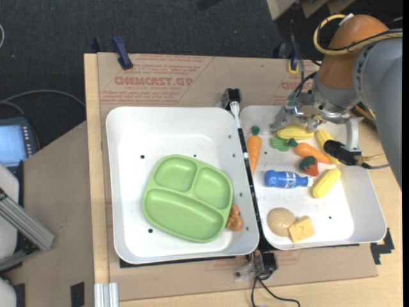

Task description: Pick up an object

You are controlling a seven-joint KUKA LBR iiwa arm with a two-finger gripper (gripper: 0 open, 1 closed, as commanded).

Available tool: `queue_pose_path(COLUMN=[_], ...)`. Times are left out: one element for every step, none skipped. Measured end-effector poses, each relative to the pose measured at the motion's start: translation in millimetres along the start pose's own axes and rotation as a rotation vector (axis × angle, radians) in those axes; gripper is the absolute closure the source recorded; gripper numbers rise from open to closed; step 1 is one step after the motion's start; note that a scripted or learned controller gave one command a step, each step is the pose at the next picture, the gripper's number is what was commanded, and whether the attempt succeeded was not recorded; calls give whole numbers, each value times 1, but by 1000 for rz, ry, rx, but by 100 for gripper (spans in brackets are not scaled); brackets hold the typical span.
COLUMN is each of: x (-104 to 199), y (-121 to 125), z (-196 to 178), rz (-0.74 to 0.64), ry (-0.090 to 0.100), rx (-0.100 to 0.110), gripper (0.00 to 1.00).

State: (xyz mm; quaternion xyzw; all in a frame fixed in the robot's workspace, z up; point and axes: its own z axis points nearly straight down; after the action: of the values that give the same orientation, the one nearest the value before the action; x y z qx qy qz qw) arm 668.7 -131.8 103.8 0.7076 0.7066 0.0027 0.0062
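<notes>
At far left on the desk (57, 171) sits the left bin (121, 171), holding a green divided plate (187, 199) near its centre, with a small brown piece of food (234, 219) touching the plate's right edge by the bin's right wall. Right of the divider, the right bin (364, 216) holds the loose items: an upright carrot (254, 151) against the left wall, a blue bottle (286, 180) lying on its side, a round biscuit (280, 220) and a cheese wedge (301, 229) near the front, a green piece (280, 143), a yellow banana (295, 133), a second carrot (311, 152), a red and dark item (310, 165) and a corn cob (326, 182). Over the bin's rear right corner, the end effector (300, 112) hangs just above the banana; its finger spacing cannot be told, and nothing is seen gripped.
</notes>
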Motion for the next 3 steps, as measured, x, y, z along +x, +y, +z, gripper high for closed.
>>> queue_pose_path(x=[-3, -5, 63], y=[-6, -3, -40], z=[8, -7, -88], rz=[-3, -2, -8], ry=[-3, -8, 7], rx=[-7, -18, 5], gripper=[0, 100, 100])
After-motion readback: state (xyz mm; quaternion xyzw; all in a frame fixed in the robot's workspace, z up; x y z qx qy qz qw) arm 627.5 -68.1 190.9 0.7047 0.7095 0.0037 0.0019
